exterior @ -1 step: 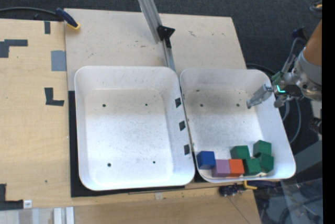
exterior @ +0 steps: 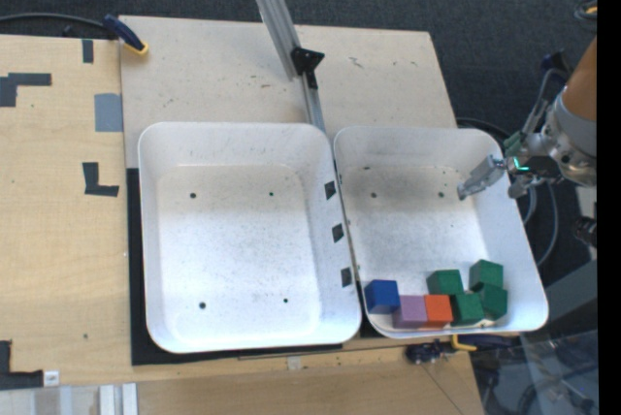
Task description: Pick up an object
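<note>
The bench (exterior: 243, 64) carries two shallow white bins side by side: the left bin (exterior: 155, 209) and the right bin (exterior: 388, 146), which holds all the loose pieces. The arm (exterior: 582, 103) enters from the right edge, its wrist sitting over the right bin's far right rim. The gripper (exterior: 482, 176) hangs above the upper right part of that bin, well apart from the objects; its fingers are too small and oblique here to judge, so whether the claw is wide or narrow cannot be told, and nothing is seen between them. The candidate objects are bunched along the near wall of the right bin: a cluster of green blocks (exterior: 473, 292) at the right, an orange block (exterior: 439, 308) and a purple block (exterior: 413, 309) touching it, and a blue block (exterior: 382, 295) at the left end. Assessment: the task stands at the approach stage, with no pick made. The next move calls for travel toward the near wall, then descent onto one piece; the blue block, least crowded, appears the soundest choice, though the wall beside it limits finger room.
</note>
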`<state>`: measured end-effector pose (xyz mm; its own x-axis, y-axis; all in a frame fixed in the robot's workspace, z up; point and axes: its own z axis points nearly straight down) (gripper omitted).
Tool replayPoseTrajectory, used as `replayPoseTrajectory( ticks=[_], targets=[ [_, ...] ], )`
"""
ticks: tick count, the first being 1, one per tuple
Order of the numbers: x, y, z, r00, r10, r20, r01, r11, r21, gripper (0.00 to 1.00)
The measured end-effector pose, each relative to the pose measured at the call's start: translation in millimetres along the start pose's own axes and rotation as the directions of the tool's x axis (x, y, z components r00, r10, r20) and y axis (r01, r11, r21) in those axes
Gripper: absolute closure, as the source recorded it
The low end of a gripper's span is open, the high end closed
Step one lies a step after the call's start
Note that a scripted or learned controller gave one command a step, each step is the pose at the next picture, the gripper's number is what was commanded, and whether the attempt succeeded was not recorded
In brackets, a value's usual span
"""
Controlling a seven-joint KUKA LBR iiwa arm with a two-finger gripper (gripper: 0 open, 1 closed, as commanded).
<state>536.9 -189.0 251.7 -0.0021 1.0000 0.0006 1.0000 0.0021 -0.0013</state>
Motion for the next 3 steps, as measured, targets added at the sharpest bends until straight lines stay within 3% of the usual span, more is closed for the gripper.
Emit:
replayPoseTrajectory(
  ticks=[3],
  targets=[
    [-5,-10,162,1.0,0.001,0.001,-0.001,1.0,0.002,0.0]
  ],
)
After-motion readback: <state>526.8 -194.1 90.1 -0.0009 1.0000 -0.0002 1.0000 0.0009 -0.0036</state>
